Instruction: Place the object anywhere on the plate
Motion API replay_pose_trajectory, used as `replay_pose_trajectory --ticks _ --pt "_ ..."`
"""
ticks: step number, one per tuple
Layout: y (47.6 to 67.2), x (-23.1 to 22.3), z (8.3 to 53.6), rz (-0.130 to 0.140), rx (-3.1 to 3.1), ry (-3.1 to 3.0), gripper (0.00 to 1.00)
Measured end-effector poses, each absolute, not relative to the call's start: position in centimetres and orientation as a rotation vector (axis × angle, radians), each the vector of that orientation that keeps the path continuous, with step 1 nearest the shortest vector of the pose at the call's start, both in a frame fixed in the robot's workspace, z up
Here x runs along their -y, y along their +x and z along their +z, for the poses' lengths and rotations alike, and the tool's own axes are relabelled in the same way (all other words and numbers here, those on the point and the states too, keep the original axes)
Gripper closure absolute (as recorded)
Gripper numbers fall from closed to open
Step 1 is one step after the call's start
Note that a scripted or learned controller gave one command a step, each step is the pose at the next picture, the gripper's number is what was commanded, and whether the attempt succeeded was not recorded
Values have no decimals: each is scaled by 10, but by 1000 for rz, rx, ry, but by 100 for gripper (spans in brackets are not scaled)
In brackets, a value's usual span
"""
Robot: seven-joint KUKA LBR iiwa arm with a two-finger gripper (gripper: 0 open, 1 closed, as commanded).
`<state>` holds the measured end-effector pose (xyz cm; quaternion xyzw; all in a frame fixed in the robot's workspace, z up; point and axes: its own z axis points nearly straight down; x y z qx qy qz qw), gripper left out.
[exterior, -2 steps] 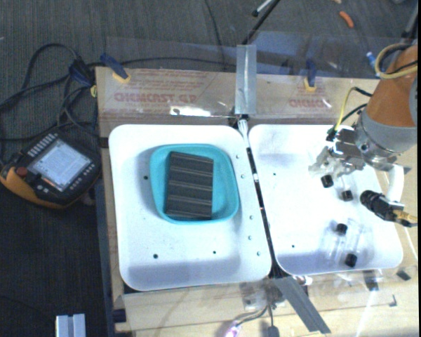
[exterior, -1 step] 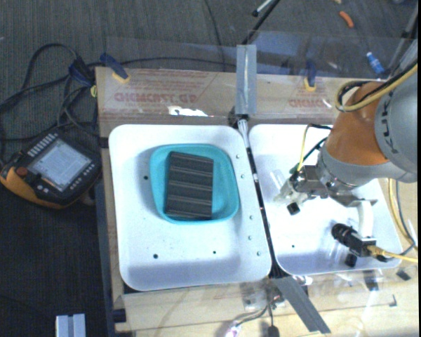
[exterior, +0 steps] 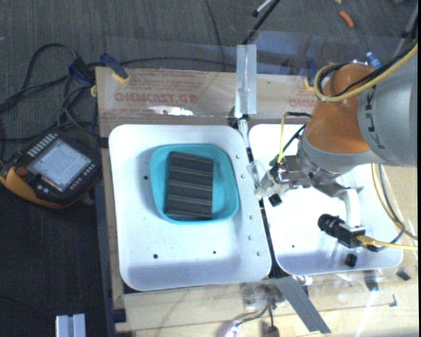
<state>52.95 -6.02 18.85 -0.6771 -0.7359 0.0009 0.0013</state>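
Dark grey ribbed block (exterior: 189, 184) on turquoise plate (exterior: 228, 188) — white bins (exterior: 189, 265) — grey arm (exterior: 393, 125), orange band (exterior: 344, 118).

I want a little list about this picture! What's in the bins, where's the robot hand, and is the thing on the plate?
left bin: holds a blue plate
on the plate: a dark ridged block, lying flat near the middle
right bin: the arm reaches over it from the right
gripper: above the divide between the two bins, nothing seen between its fingers
arm: grey with an orange band
beside the bench: a handheld controller on the floor, left
job: looks done, since the block rests on the plate
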Motion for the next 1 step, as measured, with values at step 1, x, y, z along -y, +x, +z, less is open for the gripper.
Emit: replay_pose_trajectory --ticks 1 --pt "529 60 188 3 2309 -2126 0"
